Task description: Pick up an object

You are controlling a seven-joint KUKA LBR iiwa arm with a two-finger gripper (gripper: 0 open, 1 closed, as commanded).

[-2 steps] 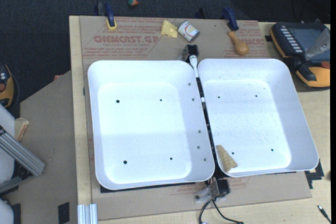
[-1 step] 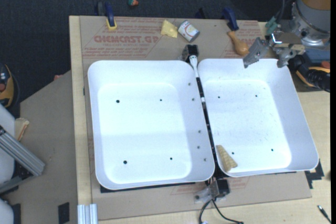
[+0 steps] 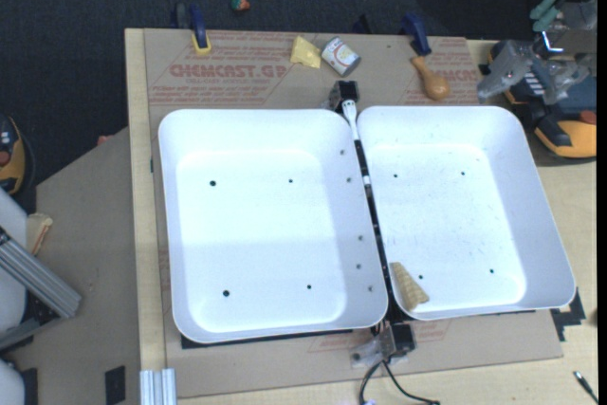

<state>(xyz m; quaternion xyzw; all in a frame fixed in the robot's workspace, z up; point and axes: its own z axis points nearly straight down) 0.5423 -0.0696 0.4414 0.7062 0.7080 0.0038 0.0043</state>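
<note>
The gripper [image 3: 501, 79] is seen at the right edge of the bench, beyond the far right corner of the right bin [image 3: 531, 204] and outside its rim. Whether it is spread or pressed together cannot be told, as it is seen only as a grey, blurred mass. Nothing is seen to be held by it. Behind it, towards the right, grey parts of the arm [image 3: 560, 71] are seen, with an orange part just below them.

Just beside the gripper, on the brown board [image 3: 237, 71] past the far rim of the right bin, a tan wooden piece [image 3: 432, 81] is seen below a blue clamp [image 3: 414, 33]. Further left on the board, a small white box [image 3: 340, 56] and a yellow wedge [image 3: 305, 53] lie side by side, nearly touching. A second blue clamp [image 3: 199, 28] is fixed at the far left corner of the board.

In the right bin, one thing is found: a tan ridged wedge [image 3: 408, 285], lying in the near left corner against the wall, well apart from the gripper.

The left bin [image 3: 180, 204] is set touching the right bin, and a black clip [image 3: 346, 93] is seated at the far end of the joint between them. A small coloured object [image 3: 241, 3] lies on the dark floor beyond the board.
</note>
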